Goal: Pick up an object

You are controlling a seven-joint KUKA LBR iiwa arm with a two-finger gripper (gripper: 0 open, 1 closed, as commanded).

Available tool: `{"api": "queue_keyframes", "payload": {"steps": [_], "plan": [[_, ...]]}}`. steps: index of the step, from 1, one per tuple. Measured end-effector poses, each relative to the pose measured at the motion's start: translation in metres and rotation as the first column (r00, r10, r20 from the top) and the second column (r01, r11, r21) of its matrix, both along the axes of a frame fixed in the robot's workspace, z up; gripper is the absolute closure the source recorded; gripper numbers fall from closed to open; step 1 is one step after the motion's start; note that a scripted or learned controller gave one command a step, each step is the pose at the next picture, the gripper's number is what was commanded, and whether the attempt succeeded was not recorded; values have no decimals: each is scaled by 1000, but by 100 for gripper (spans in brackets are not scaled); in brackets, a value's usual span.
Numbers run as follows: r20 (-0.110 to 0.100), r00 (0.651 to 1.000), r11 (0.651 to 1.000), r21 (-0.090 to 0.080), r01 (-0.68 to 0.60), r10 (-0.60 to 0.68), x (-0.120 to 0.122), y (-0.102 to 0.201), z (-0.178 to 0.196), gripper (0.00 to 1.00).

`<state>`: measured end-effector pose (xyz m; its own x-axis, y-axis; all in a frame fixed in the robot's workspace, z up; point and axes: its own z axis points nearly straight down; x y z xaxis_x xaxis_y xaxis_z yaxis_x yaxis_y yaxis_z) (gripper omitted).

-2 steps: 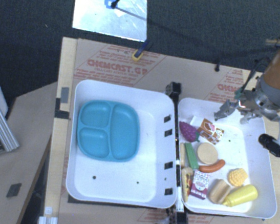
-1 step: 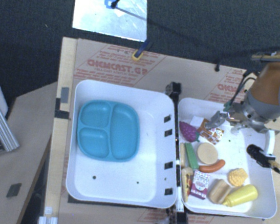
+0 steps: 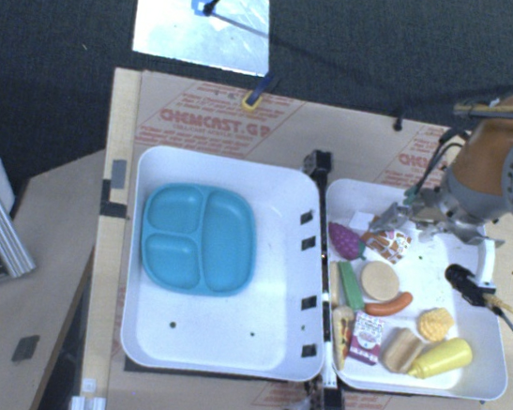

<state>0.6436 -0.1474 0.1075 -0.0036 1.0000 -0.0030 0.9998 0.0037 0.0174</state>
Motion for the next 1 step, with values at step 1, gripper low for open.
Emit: {"api": "queue_keyframes", "payload": {"steps": [1], "plan": [[10, 1000, 1000, -6, 0, 0, 2, -2, 12, 100]]}}
